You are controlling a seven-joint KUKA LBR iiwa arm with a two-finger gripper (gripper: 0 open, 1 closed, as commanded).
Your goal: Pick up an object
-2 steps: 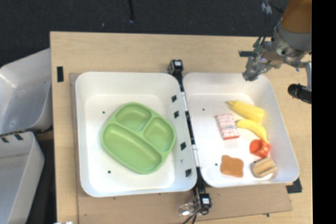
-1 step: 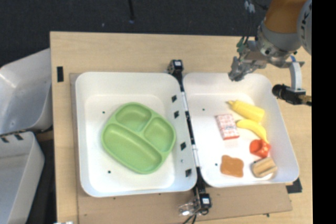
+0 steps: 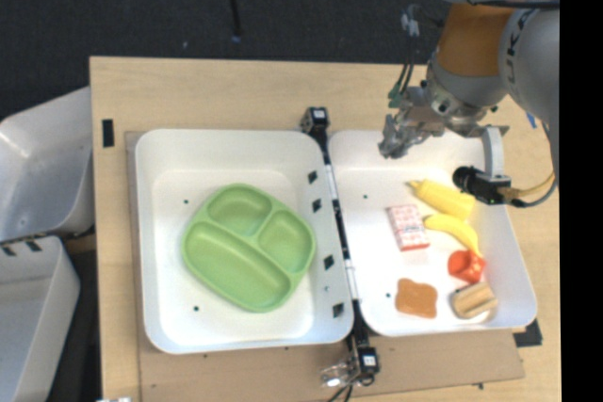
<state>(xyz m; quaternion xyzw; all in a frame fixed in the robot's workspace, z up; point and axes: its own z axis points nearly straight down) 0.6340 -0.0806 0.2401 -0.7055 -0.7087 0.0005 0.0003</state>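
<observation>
The right bin [image 3: 372, 306] holds several small items. A yellow banana-like piece [image 3: 441, 196] lies beside a second yellow piece [image 3: 455, 230]. Left of them lies a white and red box [image 3: 408, 227]. A red piece [image 3: 466, 265], a brown cookie-like piece [image 3: 415, 297] and a tan bun-like piece [image 3: 473, 300] sit toward the bin's near side. My gripper [image 3: 398, 138] hangs over the far left part of the right bin, above and to the left of the items. Nothing shows between its fingers.
The left bin [image 3: 160, 315] holds a green divided plate [image 3: 249, 246]. Black clips [image 3: 315, 119] sit along the ridge between the bins. A black fitting [image 3: 476, 184] with a cable sits at the right bin's right wall. White containers [image 3: 38, 174] stand left of the bench.
</observation>
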